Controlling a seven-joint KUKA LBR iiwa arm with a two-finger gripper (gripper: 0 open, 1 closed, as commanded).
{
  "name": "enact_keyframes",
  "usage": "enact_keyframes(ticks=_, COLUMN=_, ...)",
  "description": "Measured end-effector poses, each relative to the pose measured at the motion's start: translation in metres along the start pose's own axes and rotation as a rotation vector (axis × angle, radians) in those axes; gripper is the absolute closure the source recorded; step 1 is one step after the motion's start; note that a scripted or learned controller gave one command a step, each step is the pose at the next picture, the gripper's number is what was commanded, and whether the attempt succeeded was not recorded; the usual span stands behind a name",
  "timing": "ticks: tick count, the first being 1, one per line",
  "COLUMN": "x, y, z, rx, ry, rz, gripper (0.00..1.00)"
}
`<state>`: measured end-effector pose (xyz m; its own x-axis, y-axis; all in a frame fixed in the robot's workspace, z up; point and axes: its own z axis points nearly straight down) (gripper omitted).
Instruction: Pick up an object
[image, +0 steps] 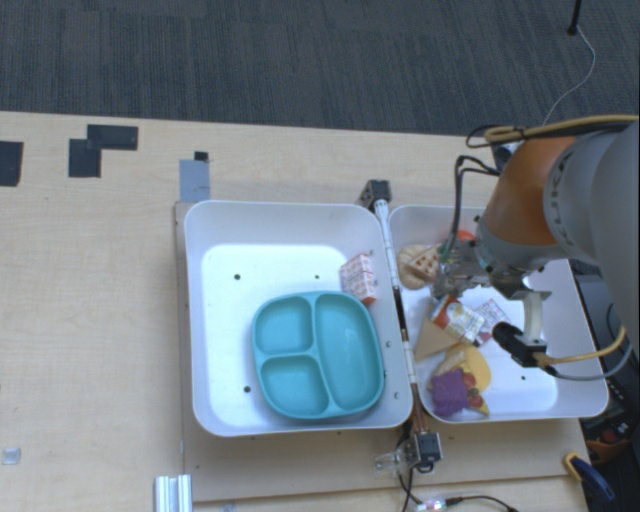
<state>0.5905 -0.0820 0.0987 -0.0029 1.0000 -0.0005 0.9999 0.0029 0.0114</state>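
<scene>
I keep the gripper (452, 290) low over the right bin (570, 400), whether it is spread I cannot tell, and I would descend straight onto the small packet (468, 320) beside the purple toy (452, 392), not sideways.

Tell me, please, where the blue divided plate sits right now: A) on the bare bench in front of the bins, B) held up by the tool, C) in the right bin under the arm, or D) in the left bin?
D: the blue divided plate lies flat on the floor of the left bin, toward its near right corner, apart from the clutter in the right bin.
</scene>
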Motion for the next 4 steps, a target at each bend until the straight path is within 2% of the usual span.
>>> enact_keyframes(ticks=1, x=0.061, y=-0.015, z=-0.102, rx=0.007, ry=0.002, rz=-0.003, gripper=1.00)
enact_keyframes(ticks=2, x=0.061, y=-0.015, z=-0.101, rx=0.009, ry=0.001, rz=-0.002, gripper=0.00)
enact_keyframes(ticks=3, x=-0.004, y=-0.090, z=-0.056, rx=0.011, ry=0.000, rz=0.002, gripper=0.00)
enact_keyframes(ticks=4, x=-0.006, y=-0.095, z=0.011, rx=0.004, ry=0.001, rz=0.002, gripper=0.00)
